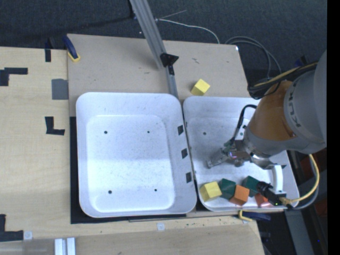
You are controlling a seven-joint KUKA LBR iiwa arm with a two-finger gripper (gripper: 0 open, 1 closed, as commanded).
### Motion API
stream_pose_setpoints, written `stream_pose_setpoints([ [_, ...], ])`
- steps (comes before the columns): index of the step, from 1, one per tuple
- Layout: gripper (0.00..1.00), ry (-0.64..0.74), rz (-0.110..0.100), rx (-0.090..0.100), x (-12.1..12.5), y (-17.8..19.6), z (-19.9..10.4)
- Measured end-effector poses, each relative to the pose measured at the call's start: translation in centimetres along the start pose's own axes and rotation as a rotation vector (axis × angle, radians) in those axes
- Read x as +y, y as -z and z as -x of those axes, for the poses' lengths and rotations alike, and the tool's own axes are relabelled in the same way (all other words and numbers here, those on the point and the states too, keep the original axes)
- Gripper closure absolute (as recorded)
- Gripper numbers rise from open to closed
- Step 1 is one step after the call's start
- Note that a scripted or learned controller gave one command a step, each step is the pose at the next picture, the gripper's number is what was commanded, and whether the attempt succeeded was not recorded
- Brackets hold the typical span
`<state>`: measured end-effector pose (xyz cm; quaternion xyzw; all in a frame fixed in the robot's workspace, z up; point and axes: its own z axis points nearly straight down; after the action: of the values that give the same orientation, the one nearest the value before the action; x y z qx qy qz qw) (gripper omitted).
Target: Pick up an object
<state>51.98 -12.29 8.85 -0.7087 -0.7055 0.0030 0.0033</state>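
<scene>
My gripper (pixel 219 159) hangs low over the middle of the right bin (pixel 212 116), fingers pointing left, with nothing visible between them. Along the bin's near edge lie a yellow block (pixel 210 190), a dark green block (pixel 227 187), an orange block (pixel 240 194), another dark green block (pixel 251 184) and a red piece (pixel 261 199). They sit just below and to the right of the gripper, apart from it. The grey arm with its orange band (pixel 271 118) covers the bin's right side.
The left bin (pixel 127 153) adjoins the right one. A lone yellow cube (pixel 201 87) rests on the bench behind the right bin. A grey metal bar (pixel 151 28) slants in from the top. Cables (pixel 255 49) lie at the upper right.
</scene>
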Motion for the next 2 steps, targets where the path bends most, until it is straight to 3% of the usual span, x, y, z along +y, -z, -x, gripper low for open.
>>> stream_pose_setpoints([
  [1, 0.00, 0.009, 0.011, -0.001, 6.7, 0.4, -3.0],
  [2, 0.00, 0.008, 0.015, -0.001, 5.5, 10.9, -4.4],
])
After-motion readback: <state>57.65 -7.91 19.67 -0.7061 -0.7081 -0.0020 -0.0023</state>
